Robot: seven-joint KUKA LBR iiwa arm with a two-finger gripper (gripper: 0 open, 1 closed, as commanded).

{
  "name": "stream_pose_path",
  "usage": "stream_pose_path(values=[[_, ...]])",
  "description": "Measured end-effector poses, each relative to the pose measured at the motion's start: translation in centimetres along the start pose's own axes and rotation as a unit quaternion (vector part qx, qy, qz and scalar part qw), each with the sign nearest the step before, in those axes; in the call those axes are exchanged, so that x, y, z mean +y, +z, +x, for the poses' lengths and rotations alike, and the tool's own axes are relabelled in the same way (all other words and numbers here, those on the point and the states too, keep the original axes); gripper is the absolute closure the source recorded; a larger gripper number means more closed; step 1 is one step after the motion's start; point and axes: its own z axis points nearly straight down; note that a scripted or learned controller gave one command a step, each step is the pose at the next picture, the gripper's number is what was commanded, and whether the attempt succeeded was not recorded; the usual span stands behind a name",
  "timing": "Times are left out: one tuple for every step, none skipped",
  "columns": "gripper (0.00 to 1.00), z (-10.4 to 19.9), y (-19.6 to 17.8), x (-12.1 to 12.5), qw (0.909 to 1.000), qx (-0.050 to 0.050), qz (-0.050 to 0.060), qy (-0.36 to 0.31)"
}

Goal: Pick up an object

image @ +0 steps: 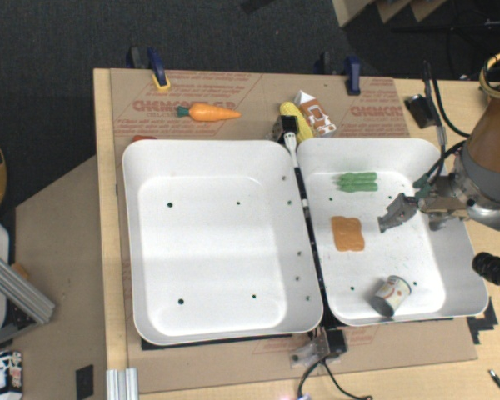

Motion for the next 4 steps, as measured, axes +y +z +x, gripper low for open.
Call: stream_pose_path(values=[[0.00,6.3,2.0,5.3,1.0000,0.001,-0.002,-0.004],[0.00,-3.2,17.0,9.0,1.0000,-0.002,0.001,0.004],[1.00,-2.7,15.3,9.2,1.0000,-0.001,-0.002,0.001],[1.00,4.4,-6.3,12.8,0.9999,0.000,-0.011,-0.004]])
